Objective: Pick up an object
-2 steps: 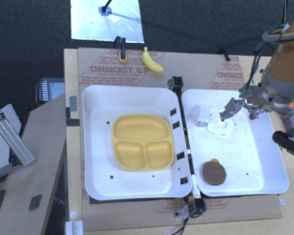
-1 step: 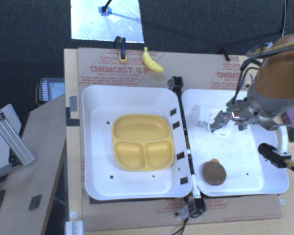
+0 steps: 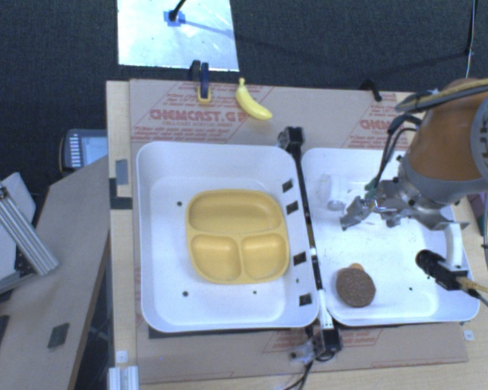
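Firstly, the hidden and doubtful matters in the camera view. The arm (image 3: 451, 149) enters from 3 o'clock and is cut off by the frame edge. Its grey and orange bulk covers the 2 o'clock corner of the right bin (image 3: 407, 303). The pincer (image 3: 350, 216) hangs over that bin's 9 o'clock half. Its tip reads as a small metallic tangle against the white floor, and whether it is open or closed cannot be told. At 11 o'clock from the pincer a pale, see-through patch (image 3: 325, 189) shows faintly on the bin floor; what it is cannot be made out.

The task's thing is a brown disc (image 3: 355, 288). It lies in the right bin at about 7 o'clock, near the divider between the two bins. It sits at 6 o'clock from the pincer and apart from it. It is round, lies flat and has a rough, speckled surface. A small tan nub sits at its 12 o'clock edge; whether the nub belongs to the disc or is separate cannot be told.

The left bin (image 3: 163, 218) holds a yellow plate (image 3: 232, 234) near its middle, with one long compartment toward 12 o'clock and two smaller ones toward 6 o'clock. A banana (image 3: 253, 104) lies outside the bins on the worktop (image 3: 119, 128), at 12 o'clock of the left bin, near a yellow-and-black clamp (image 3: 202, 84).
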`<state>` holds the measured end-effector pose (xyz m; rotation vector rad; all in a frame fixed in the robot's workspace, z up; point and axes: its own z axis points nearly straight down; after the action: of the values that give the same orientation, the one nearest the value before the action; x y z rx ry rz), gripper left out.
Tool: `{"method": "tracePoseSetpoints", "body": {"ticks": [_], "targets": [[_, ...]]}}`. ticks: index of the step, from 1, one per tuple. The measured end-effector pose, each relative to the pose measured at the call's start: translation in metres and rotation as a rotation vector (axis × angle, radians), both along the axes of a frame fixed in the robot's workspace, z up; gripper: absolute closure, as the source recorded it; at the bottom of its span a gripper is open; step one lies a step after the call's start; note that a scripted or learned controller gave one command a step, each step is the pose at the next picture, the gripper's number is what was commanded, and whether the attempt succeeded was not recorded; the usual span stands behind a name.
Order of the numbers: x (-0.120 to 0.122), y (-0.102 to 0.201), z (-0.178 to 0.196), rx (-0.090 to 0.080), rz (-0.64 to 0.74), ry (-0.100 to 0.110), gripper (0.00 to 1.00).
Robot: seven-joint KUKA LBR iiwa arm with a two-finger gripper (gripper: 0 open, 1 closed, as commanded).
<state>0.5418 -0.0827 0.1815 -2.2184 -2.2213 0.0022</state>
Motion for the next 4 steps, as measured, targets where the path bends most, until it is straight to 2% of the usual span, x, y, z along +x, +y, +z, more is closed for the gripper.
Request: {"method": "tracePoseSetpoints", "body": {"ticks": [1,2,4], "targets": [[0.004,-0.006,-0.06,0.0,0.0,0.0,0.0],[0.005,-0.006,-0.046,-0.002,0.001,-0.006,1.0],[0.0,-0.02,0.064,-0.002,0.001,-0.01,1.0]]}}
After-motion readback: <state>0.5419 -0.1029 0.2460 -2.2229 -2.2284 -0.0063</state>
